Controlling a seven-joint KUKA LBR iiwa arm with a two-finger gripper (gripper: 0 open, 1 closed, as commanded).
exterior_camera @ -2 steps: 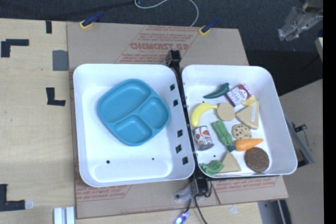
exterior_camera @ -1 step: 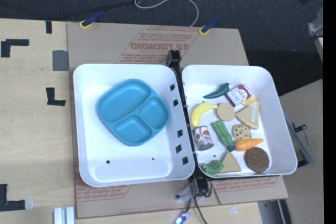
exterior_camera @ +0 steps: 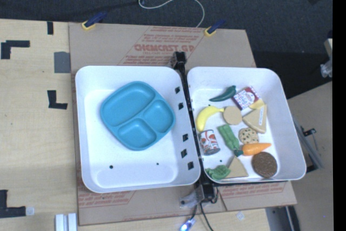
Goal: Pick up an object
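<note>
The right bin [exterior_camera: 281,116] holds several toy foods. Among them are a yellow banana [exterior_camera: 207,116], a dark green pepper [exterior_camera: 223,94], a small red-and-white can [exterior_camera: 209,142], an orange carrot [exterior_camera: 255,148] and a round brown patty [exterior_camera: 265,164]. A chocolate-chip cookie [exterior_camera: 248,136], a cheese wedge [exterior_camera: 258,118] and a red-labelled packet [exterior_camera: 244,98] lie close together near the bin's middle. A green leafy piece [exterior_camera: 218,172] sits at the bin's near-left corner.
The left bin [exterior_camera: 92,159] carries a blue three-compartment tray [exterior_camera: 137,114]. Both bins rest on a cardboard sheet [exterior_camera: 157,46] held by clamps at the back. A white cable [exterior_camera: 162,4] loops on the dark floor behind.
</note>
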